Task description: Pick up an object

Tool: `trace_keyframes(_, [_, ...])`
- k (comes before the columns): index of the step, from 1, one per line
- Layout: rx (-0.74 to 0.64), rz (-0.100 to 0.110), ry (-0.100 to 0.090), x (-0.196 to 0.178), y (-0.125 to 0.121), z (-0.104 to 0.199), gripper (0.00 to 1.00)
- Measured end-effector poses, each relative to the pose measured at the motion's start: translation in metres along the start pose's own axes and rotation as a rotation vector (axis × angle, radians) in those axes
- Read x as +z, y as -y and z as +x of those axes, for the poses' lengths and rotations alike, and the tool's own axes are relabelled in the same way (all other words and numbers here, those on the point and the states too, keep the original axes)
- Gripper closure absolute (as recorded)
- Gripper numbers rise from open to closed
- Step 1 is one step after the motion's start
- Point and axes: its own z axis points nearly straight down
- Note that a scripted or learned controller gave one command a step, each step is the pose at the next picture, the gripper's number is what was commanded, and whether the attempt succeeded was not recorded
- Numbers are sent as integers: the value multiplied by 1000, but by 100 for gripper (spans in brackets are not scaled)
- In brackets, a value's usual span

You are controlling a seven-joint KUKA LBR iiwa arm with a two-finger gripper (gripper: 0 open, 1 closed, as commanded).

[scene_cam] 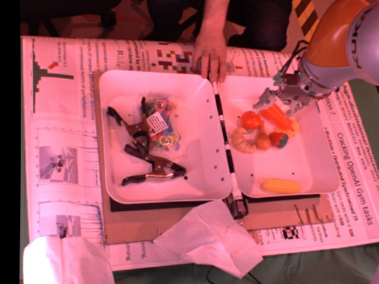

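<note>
- While our gripper (pixel 279 101) hovers in the right bin (pixel 314 170), fingers look spread with nothing between them.
- We judge the carrot (pixel 278 116) nearest, just at five o'clock, long axis running ten-to-four.

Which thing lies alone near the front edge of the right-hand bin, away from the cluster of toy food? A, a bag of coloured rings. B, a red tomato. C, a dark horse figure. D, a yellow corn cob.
D: the yellow corn cob lies by itself near the front of the right bin, while the tomato sits in the cluster farther back and the bag of rings and horse figure are in the left bin.
</note>
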Motion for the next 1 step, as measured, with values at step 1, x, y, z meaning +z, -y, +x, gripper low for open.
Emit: trace_keyframes(1, [0, 0, 0, 0, 0, 0, 0])
